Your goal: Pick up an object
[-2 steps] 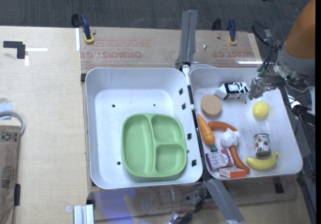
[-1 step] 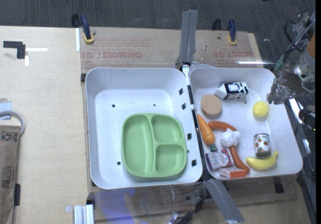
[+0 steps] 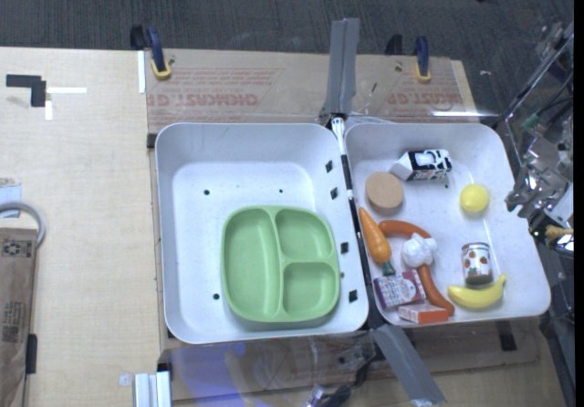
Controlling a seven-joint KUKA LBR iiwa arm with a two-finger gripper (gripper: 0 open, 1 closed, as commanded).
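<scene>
The right bin (image 3: 511, 159) holds several small items. Among them are a black-and-white milk carton (image 3: 425, 163), a tan round disc (image 3: 385, 193) and a yellow ball (image 3: 474, 199). There are also an orange carrot (image 3: 374, 236), a red sausage (image 3: 429, 277), a white garlic-like piece (image 3: 417, 253) and a small printed can (image 3: 476, 262). A banana (image 3: 477, 294), a pink carton (image 3: 394, 289) and an orange box (image 3: 422, 313) lie near the front. My gripper (image 3: 540, 200) hangs at the view's right edge, over the right bin's outer rim and apart from every item.
A green divided plate (image 3: 278, 264) lies in the left bin (image 3: 182, 213). A grey divider post (image 3: 342, 67) stands between the bins at the back. Two clamps (image 3: 157, 57) (image 3: 421, 58) hold cardboard behind the bins. A brown paper bag (image 3: 16, 291) sits at the far left.
</scene>
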